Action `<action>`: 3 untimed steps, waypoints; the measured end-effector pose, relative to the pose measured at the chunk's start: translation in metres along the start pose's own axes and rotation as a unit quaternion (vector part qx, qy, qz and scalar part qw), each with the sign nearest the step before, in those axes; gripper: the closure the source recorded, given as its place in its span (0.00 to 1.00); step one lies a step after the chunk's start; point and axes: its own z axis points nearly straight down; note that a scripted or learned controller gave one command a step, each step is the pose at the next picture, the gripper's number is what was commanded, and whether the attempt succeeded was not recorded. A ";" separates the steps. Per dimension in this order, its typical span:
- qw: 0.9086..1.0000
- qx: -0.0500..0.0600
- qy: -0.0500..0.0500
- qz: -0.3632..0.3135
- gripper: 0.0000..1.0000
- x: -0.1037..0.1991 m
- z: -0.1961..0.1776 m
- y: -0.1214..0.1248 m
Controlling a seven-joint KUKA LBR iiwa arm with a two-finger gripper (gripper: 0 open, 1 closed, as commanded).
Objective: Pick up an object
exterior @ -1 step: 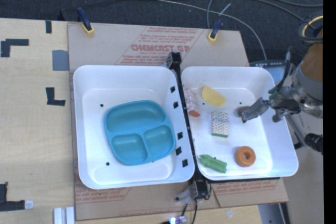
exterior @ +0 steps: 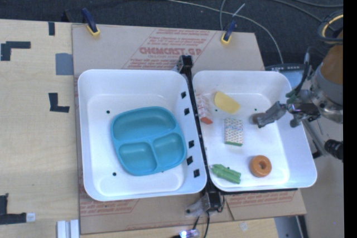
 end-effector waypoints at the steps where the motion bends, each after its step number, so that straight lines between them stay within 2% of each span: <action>1: 1.000 0.003 0.000 0.000 0.00 0.000 0.060 0.008; 2: 1.000 0.002 0.000 0.000 0.00 -0.006 0.106 0.009; 3: 1.000 0.003 0.001 0.000 0.00 0.000 0.166 0.000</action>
